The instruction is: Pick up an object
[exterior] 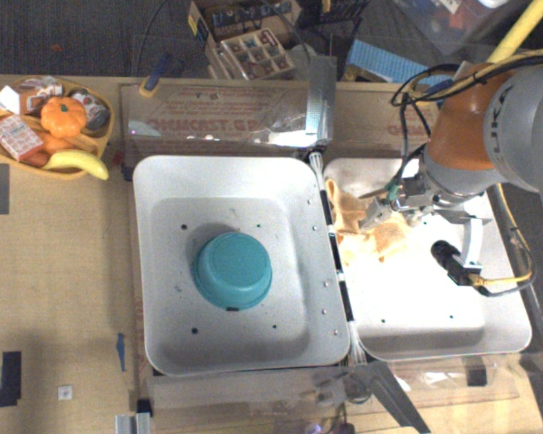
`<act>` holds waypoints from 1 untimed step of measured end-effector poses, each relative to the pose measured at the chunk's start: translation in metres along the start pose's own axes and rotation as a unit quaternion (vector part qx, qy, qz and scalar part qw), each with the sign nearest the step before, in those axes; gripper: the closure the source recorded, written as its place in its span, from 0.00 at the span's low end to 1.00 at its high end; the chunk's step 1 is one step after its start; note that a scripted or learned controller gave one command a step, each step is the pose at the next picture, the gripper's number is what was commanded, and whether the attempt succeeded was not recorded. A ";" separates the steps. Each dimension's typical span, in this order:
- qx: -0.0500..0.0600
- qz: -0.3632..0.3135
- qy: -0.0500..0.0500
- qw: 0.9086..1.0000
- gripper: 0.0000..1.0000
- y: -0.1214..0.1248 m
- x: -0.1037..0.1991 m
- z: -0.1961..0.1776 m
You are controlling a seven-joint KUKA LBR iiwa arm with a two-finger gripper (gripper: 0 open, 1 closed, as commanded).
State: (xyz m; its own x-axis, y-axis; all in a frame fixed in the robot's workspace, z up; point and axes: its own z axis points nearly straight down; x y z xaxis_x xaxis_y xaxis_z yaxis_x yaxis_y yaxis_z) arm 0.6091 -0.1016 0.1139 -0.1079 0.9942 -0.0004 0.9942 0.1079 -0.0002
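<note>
Camera view: my tool [387,208], grip state indeterminable, hovers at a tan cloth [380,235]. Item likely soft, light; pinch a raised fold.

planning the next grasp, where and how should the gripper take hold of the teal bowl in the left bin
The teal bowl sits upside down near the middle of the left bin, its flat base up and no rim exposed. A straight-down approach looks best, with the fingers spread across its round sides near the base, though the smooth sloping wall may slip. Open bin floor surrounds it.
</note>
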 end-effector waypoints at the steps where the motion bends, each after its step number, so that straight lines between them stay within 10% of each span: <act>1: -0.007 0.000 -0.002 1.000 0.00 -0.007 0.005 0.022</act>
State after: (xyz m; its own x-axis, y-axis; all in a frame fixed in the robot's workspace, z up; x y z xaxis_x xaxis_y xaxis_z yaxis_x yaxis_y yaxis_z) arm 0.6017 -0.0973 0.0917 -0.1080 0.9941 -0.0043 0.9941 0.1080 0.0139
